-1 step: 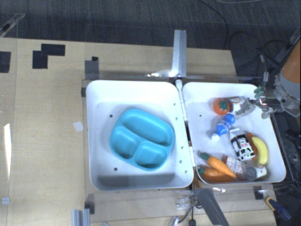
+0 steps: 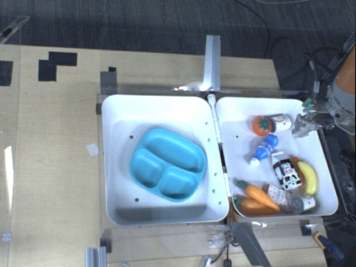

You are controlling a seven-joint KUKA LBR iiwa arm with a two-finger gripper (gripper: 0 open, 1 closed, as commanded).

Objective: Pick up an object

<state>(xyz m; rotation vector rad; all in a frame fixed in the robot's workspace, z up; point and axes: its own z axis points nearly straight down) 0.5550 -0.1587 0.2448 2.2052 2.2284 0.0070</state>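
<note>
Objects for picking are all gathered in the right bin [image 2: 328,166], which sits on the counter [image 2: 50,166]. Tool [image 2: 307,121] is seen at the bin's upper right corner, at the rim, with grey arm [image 2: 342,102] entering from the frame's right edge. Tool state cannot be told; nothing is seen gripped in it. Closest to the tool, just to its left, an orange-red round item with a white bottle-like piece [image 2: 271,124] is lying. Below-left of the tool, a small blue and white item [image 2: 264,148] is placed. Straight below the tool, near the bin's right wall, a yellow banana [image 2: 308,177] is lying, touching a black and white carton-like item [image 2: 286,173] on its left. Farthest from the tool, along the bin's lower edge, a carrot [image 2: 259,195] is lying over another orange piece, with a small bottle-like thing and a grey cap beside it, details too small to be told. Well apart from the tool, across the divider, a blue sectioned tray [image 2: 167,163] is set in the left bin [image 2: 117,149].
</note>
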